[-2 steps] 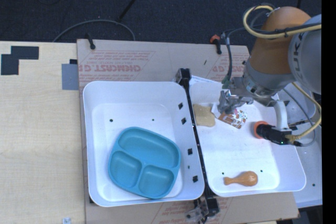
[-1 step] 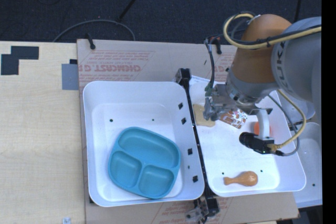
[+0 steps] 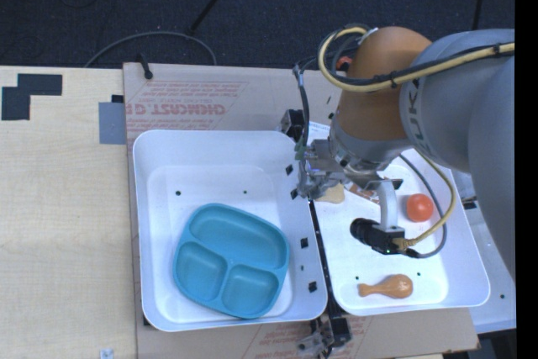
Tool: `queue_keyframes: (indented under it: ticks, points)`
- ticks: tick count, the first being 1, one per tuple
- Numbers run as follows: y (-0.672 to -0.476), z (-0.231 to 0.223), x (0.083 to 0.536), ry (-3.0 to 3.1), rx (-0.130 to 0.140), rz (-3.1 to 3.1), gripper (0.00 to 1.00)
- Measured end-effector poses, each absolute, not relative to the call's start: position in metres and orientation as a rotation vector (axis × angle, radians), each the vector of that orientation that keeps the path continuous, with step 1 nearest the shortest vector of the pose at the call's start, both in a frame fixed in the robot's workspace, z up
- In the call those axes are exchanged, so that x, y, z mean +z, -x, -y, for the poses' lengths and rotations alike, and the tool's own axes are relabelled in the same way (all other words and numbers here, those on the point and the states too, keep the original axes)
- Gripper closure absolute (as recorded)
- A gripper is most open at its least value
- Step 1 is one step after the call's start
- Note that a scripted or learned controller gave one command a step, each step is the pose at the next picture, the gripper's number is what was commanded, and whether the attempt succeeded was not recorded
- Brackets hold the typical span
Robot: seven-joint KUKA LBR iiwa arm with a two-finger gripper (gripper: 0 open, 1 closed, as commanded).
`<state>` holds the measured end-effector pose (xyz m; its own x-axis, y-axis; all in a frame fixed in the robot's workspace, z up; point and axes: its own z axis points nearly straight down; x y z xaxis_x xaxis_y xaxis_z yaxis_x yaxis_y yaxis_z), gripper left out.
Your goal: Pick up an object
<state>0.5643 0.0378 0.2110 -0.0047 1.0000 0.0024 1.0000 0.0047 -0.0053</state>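
A tan drumstick (image 3: 387, 287) lies near the front of the right bin (image 3: 471, 286), a round orange-red ball (image 3: 419, 207) sits toward its right side, and a pale wedge (image 3: 335, 195) lies at its left wall. The arm (image 3: 462, 109) bends down from the right, its gripper (image 3: 313, 179) low over the wall between the bins, just beside the wedge; whether it is open or closed cannot be told.
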Motion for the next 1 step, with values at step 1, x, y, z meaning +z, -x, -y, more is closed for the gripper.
queue_keyframes:
  ticks: [1]
  points:
    - [-0.5547,-0.0881,0.2178,2.213,0.002,2.225,1.0]
